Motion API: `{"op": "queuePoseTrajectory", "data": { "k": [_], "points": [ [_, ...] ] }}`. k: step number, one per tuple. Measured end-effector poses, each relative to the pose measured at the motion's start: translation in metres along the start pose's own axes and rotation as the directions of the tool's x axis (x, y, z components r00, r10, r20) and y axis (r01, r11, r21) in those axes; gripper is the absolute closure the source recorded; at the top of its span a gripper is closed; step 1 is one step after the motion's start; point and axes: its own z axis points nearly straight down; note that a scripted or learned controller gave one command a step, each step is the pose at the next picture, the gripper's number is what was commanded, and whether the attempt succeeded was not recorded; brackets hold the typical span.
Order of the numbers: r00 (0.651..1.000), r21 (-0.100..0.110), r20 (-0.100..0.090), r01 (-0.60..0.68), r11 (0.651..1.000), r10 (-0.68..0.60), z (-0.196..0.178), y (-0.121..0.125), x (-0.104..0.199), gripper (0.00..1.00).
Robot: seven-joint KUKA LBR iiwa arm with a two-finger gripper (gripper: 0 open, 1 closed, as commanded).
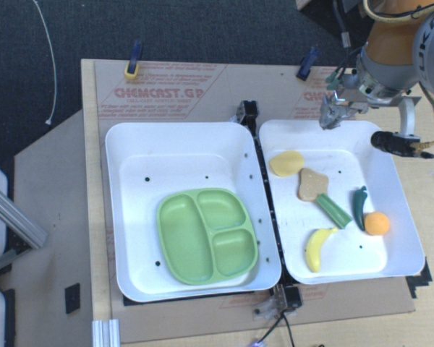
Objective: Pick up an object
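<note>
The surface is a big brown board. It has red writing on it that reads "CHEMCAST GP" near the top left. More red writing sits by the top right, but it is too cut off to read. Two clips, a yellow and blue one and a blue one, sit on the board's far edge.

The left bin is white and holds a green plate with three parts. The plate lies near the front of that bin.

The right bin is white too, and it touches the left bin along the middle. It holds the toys. A banana lies near the front, and its long side runs from front to back with a small bend. A green stick lies on a slant, from upper left to lower right. A dark green pepper runs almost front to back, just beside an orange ball. A tan piece sits next to a yellow lump, and the green stick touches the tan piece.

The arm comes in from the right. The end effector hangs over the far edge of the right bin, away from the toys. Nothing is in it, and I cannot tell how wide it is.
</note>
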Motion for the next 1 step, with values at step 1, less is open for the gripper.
{"op": "queuePoseTrajectory", "data": {
  "k": [1],
  "points": [
    [1.000,0.008,-0.003,0.003,1.000,-0.003,-0.0133,-0.0087,0.0525,1.00]
  ]
}}
